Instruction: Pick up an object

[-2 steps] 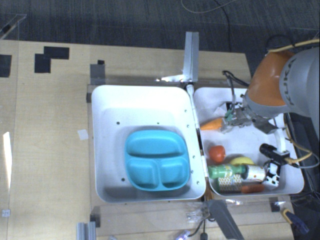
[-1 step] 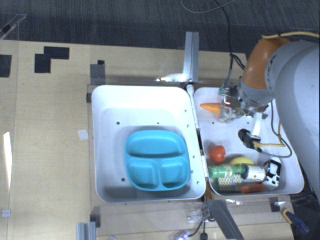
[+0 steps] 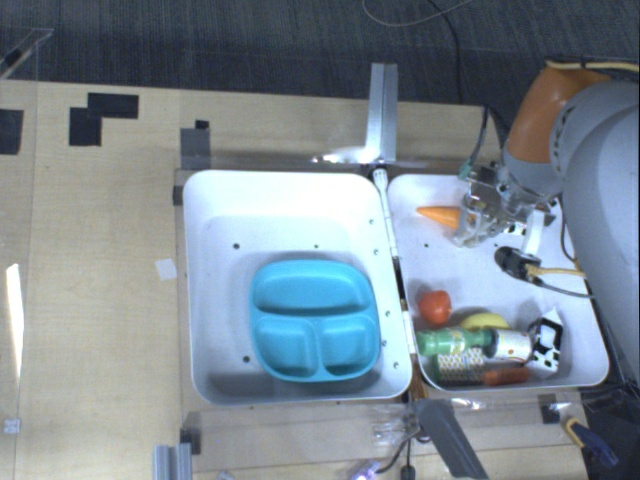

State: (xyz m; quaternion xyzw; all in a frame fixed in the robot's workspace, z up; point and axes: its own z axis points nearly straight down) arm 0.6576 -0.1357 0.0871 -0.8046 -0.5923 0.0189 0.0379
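Left bin (image 3: 205,268) holds 1 blue tray (image 3: 315,318); right bin's (image 3: 590,353) carrot (image 3: 437,215) points left, touching the gripper (image 3: 472,223), grip unclear.

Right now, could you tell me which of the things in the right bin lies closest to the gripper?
The orange carrot, right beside the gripper near the bin's far end. The tomato, banana and bottle cluster at the near end.

Robot lab: bench (image 3: 90,298), twin bins (image 3: 210,268) (toy food).

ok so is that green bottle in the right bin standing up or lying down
Lying down. The green bottle rests on its side along the right bin's near wall, long axis across the view, beside the red tomato and yellow fruit.
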